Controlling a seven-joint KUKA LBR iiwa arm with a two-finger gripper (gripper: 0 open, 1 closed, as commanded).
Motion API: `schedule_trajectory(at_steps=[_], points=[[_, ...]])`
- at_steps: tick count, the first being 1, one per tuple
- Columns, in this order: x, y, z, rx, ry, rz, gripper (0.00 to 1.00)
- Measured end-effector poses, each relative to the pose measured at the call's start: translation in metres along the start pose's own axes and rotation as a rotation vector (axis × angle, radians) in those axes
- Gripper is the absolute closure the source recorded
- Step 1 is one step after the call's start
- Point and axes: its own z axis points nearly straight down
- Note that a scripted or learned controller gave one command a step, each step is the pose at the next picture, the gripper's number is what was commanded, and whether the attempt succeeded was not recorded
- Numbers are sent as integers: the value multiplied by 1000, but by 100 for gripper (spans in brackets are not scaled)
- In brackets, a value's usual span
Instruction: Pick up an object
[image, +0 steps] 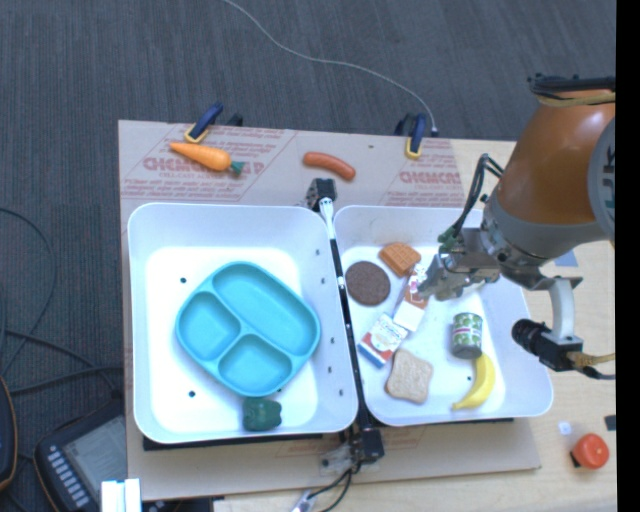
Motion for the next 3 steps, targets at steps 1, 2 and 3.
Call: schedule_trajectory(at_steps=[1,2,3], points=[[0,0,1,2,0,0,0],[-36,-28,122,5,1,2,0],[-33,-24,184,-1,8,-3,0]])
